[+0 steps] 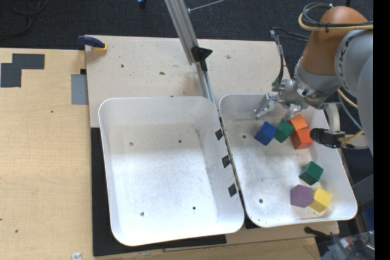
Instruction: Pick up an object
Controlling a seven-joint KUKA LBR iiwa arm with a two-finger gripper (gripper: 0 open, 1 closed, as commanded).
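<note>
Yellow cube (322,198) near bin rim (341,214), gripper (275,108) above blue cube (265,133)

The arm (341,58) comes in from the right side of the camera view and bends down toward the left. Its outer link is grey, and a wide orange band (329,39) goes around it just above the wrist. Below the band, the grey wrist (308,85) narrows and points down and to the left. Some cables (317,15) make loops near the top of the orange part. The gripper (275,108) is at the end of the wrist, held low, with its metal fingers (263,110) directed to the left and slightly down.
</note>
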